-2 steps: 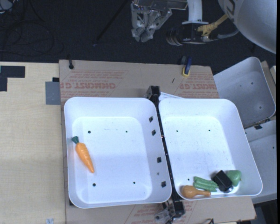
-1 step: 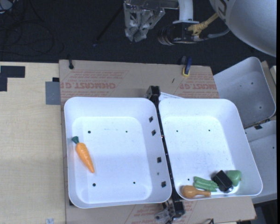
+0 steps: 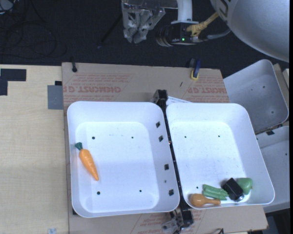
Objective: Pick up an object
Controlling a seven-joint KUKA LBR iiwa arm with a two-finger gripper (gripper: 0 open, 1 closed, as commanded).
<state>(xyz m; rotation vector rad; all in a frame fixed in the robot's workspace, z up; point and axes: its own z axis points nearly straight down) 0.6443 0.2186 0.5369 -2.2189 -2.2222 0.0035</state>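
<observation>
An orange toy carrot (image 3: 88, 164) with a green top lies near the left wall of the left bin (image 3: 112, 113). In the front right corner of the right bin (image 3: 210, 113) several small things huddle together: an orange pear-shaped toy (image 3: 203, 200), a green pod-shaped toy (image 3: 215, 192), a black block (image 3: 233, 189) and a light green piece (image 3: 245, 183). My gripper (image 3: 139, 32) hangs high at the top of the view, behind the bins and far from every object. Nothing is visible in it.
The bins sit side by side on a cardboard sheet (image 3: 136, 84) on the wooden bench, joined by a black divider (image 3: 167, 155). A grey metal plate (image 3: 261, 89) lies to the right of the bins. Cables run across the dark floor behind.
</observation>
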